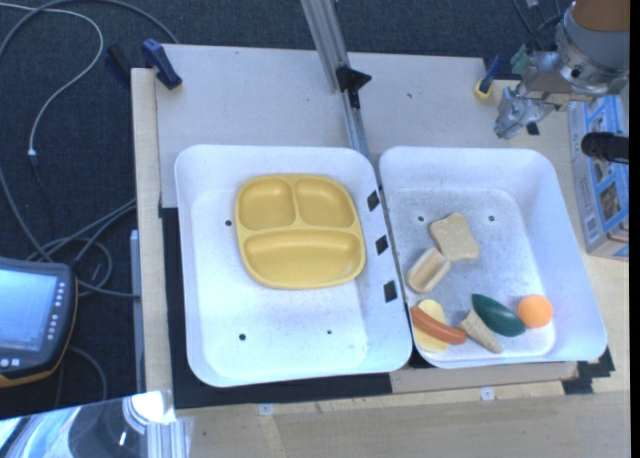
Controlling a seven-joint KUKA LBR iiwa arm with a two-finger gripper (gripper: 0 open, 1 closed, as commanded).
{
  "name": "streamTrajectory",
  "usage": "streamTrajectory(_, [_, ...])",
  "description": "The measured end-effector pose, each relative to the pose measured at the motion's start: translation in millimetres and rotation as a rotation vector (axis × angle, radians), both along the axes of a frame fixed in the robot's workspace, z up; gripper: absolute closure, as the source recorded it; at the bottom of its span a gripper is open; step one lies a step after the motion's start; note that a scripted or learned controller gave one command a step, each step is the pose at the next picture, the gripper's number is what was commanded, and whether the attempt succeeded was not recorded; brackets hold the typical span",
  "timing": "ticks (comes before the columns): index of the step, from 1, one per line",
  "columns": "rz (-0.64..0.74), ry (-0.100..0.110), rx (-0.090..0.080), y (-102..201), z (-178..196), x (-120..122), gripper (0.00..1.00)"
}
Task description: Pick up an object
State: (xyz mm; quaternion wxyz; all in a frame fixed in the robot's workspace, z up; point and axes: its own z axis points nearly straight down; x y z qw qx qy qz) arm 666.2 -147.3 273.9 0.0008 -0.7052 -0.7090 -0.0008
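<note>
The objects to be picked, a set of small toy food pieces, are gathered in the near half of the right-hand shallow white bin [560,206]: a tan bread slice [455,236], a pale bread roll [428,270] touching its lower edge, a red sausage [438,324] resting on a flat yellow round piece [428,336], a dark green oval piece [498,314], a beige wedge [482,331] and an orange ball [535,310]. They are loosely clustered, several in contact, which is judged to make a clean single grasp harder. A yellow three-compartment plastic plate [298,229] lies flat in the left-hand white bin [200,246], presumably as a receiving place.

The two-finger gripper [512,118] is positioned beyond the far edge of the right bin, well apart from the food pieces. Nothing is seen between its fingers; how far they are parted cannot be told.

Both bins rest on a pale bench top [250,96]. A metal post [318,6] rises at the rear. Cables [60,66] and a handheld screen pendant [30,316] lie on the dark floor at left.
</note>
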Motion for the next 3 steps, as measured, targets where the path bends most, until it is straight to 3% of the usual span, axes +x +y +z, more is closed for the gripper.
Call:
streamTrajectory(2, [0.002, 0.001, 0.001, 113, -7, -12, 1.00])
streamTrajectory(3, [0.000, 0.004, 0.001, 163, -17, -29, 1.00])
